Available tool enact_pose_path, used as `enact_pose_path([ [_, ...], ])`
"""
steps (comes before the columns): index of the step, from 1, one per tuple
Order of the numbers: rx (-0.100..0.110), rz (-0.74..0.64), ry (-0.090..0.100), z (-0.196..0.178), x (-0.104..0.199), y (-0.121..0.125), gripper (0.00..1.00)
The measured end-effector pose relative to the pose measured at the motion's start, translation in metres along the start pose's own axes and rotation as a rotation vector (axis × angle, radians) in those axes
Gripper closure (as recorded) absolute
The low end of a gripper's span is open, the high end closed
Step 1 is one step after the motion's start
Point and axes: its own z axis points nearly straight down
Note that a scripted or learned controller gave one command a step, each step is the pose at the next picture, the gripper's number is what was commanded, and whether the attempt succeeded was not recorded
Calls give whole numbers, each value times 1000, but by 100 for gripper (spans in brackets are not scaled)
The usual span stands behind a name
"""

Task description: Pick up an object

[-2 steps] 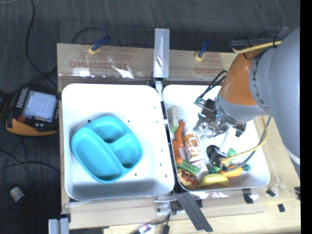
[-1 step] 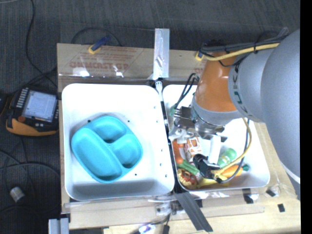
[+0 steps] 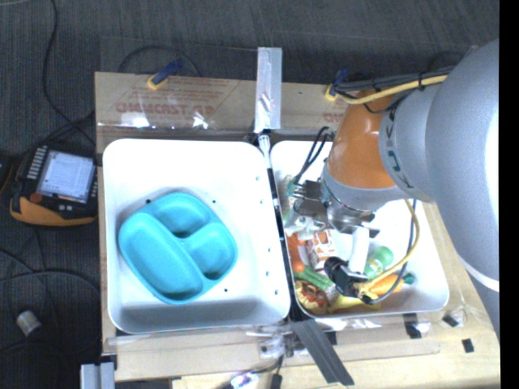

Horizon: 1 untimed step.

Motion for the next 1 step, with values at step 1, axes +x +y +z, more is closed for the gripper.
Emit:
enact_pose_path([
  [1,-2,13,0,-32,-48,-6,100],
])
